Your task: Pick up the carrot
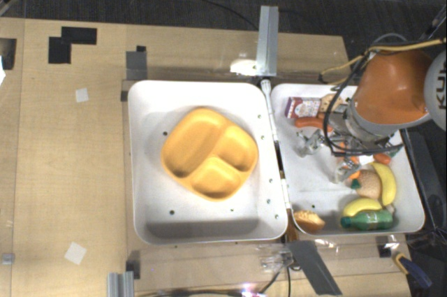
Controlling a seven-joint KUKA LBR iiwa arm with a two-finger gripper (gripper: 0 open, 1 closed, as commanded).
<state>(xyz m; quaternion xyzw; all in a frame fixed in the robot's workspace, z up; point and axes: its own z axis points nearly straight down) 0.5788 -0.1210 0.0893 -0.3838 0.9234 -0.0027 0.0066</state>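
Observation:
In the right bin (307, 184), an orange-red stick that I take for the carrot (307, 122) lies near the far left corner, just under a small printed packet (302, 107). My gripper (327, 152) hangs below the orange wrist band (391, 87), over the middle of this bin, just in front and to the right of the carrot. Cables and the wrist cover most of it. Small orange bits (363, 162) show under the gripper's right side, and I cannot tell what they belong to.
Along the right bin's near right side lie two bananas (385, 181), a brown ball (368, 184), a green item (368, 221) and a bread roll (309, 220). The left bin (147, 170) holds a yellow divided plate (209, 152). A metal post (267, 37) stands behind the bins.

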